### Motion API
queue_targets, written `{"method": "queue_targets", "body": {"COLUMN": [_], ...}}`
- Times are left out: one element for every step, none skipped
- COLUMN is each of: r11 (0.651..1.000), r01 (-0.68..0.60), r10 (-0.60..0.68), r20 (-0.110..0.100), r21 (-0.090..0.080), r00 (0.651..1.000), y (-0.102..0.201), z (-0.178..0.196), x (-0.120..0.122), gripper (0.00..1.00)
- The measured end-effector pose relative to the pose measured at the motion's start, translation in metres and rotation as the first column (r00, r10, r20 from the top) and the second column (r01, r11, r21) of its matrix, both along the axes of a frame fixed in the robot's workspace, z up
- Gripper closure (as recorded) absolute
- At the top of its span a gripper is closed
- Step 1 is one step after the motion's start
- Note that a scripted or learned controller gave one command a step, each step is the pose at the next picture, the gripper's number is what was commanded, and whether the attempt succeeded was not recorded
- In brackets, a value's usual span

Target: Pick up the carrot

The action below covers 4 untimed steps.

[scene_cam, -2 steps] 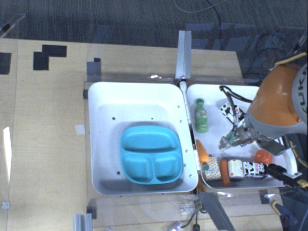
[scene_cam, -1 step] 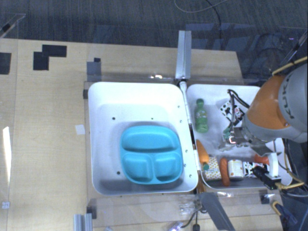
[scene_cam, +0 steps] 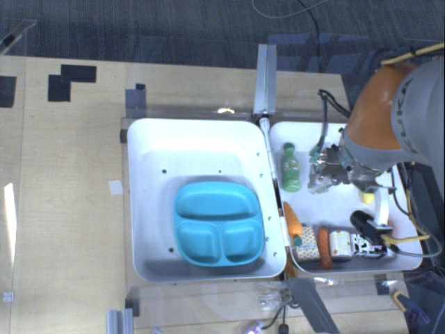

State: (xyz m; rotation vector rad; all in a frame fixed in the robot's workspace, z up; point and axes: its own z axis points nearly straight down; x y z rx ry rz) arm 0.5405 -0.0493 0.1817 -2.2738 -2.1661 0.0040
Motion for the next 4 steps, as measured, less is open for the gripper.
{"method": "queue_targets", "body": {"r11": [0.997,0.938,0.99,0.926], "r01": [0.076,0.347,0.139,0.377], "r10": [-0.076,-0.347,-0.139,-0.377], "r20": [0.012,0.0,-0.002,0.007], "r21": [0.001,-0.002,0.0,0.002], "r00": [0.997,0.938,0.99,0.926], "y": [-0.038,0.039,-0.026,-0.068], "z": [-0.093,-0.001,-0.001,-0.094], "x": [-0.048,-0.021,-0.05,0.024], "gripper": [1.0,1.0,1.0,1.0]}}
